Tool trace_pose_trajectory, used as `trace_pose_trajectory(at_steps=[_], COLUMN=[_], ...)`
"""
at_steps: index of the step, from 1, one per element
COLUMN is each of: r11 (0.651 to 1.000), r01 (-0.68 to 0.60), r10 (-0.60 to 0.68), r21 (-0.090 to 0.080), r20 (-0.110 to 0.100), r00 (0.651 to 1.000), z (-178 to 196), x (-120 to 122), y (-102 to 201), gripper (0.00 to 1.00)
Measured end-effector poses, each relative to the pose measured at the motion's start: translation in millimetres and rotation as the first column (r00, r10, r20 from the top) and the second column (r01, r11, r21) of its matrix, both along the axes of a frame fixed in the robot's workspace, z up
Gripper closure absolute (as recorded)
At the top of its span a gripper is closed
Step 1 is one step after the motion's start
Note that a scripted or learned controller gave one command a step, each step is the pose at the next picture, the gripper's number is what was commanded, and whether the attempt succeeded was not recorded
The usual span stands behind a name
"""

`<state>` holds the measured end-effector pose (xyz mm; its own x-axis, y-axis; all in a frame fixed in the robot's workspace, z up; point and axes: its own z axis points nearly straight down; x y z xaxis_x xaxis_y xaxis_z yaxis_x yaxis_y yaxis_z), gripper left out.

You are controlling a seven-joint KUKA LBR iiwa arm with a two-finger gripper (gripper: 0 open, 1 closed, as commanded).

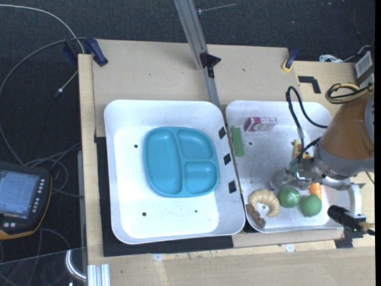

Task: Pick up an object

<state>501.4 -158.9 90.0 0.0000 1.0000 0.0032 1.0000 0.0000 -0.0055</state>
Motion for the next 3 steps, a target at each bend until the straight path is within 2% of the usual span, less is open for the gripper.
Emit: trace_pose_trajectory(at_steps=[1, 2, 3], r11=[1.000, 1.000, 1.000], r01=[0.000, -0.002, -0.001], r10=[0.000, 0.002, 0.001], r21=[-0.001, -0.004, -0.006], r20=[0.006, 0.011, 0.012], r00=[1.000, 1.000, 1.000], z=[13, 65, 114], x=[1, 1, 4], y=[0, 10, 1], gripper=[1.00, 1.00, 1.00])
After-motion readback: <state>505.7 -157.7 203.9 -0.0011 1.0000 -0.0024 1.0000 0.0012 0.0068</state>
